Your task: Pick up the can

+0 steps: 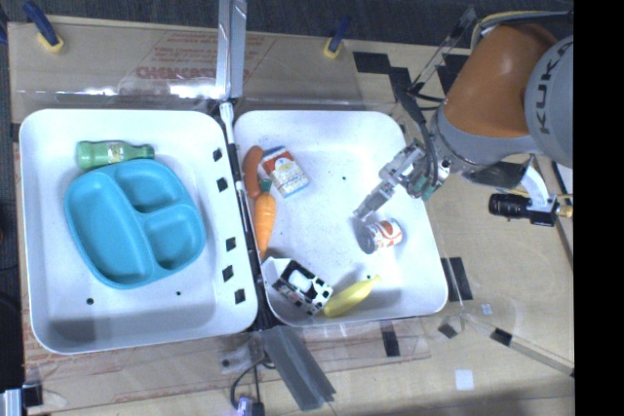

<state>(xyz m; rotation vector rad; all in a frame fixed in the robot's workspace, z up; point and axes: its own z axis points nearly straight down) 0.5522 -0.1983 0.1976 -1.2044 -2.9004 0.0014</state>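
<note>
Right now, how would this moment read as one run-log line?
arm: over right bin | end effector: just above can | can: in bin, not lifted | grasp: unconfirmed

The can [384,235] lies in the right bin [331,127], right of the carrot [264,221], behind the banana [351,296].

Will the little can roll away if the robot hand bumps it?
Probably. The can seems to lie on its side in the right bin, so its round body could roll on the smooth floor. It looks small, so likely light and easy to knock. The hand sits right by it.
</note>
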